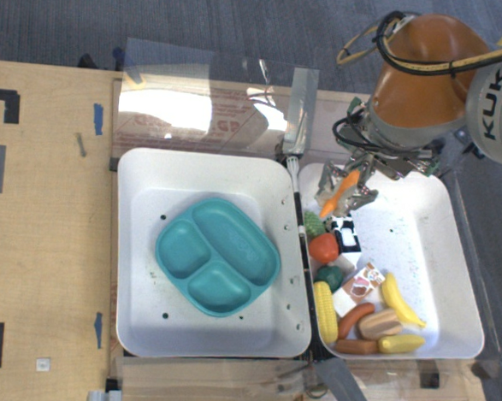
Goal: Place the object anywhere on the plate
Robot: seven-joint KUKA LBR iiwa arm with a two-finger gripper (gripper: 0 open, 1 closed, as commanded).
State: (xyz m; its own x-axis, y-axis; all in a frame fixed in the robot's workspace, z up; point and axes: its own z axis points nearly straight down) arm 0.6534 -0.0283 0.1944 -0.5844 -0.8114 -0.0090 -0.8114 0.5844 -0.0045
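**Carrot in the fingers above the right bin**

Where the right bin comes nearest the camera, toy food is heaped at its seven o'clock corner: a corn cob, sausages, a banana and a tomato. In the left bin, the teal plate sits centred. Farther back, at the right bin's eleven o'clock, the gripper has its fingers closed on an orange carrot, tilted.
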